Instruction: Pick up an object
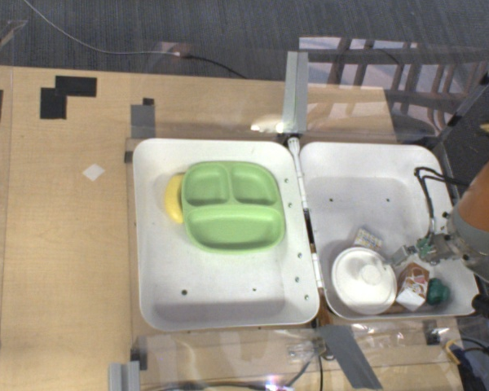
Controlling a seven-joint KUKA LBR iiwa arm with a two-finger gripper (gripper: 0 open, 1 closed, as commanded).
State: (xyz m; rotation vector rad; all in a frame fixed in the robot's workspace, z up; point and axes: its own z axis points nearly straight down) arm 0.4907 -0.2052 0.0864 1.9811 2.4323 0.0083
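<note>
In the right bin [367, 177], near the front right corner, lie a white round bowl [363, 279], a small grey packet [367, 237], a brown and white carton [413, 285] and a small green object [437, 292]. My gripper [425, 249] hangs low over that corner, just above the carton and to the right of the bowl. The arm's orange band [482, 204] enters from the right edge. In the left bin [212, 292] a green divided plate [231, 205] lies on top of a yellow banana [174, 199].
The bin walls meet along a central ridge [303, 218]. A metal post [296, 96] stands behind the bins. Black cables [430, 187] run along the right bin's right wall. The wooden bench [57, 243] stretches to the left.
</note>
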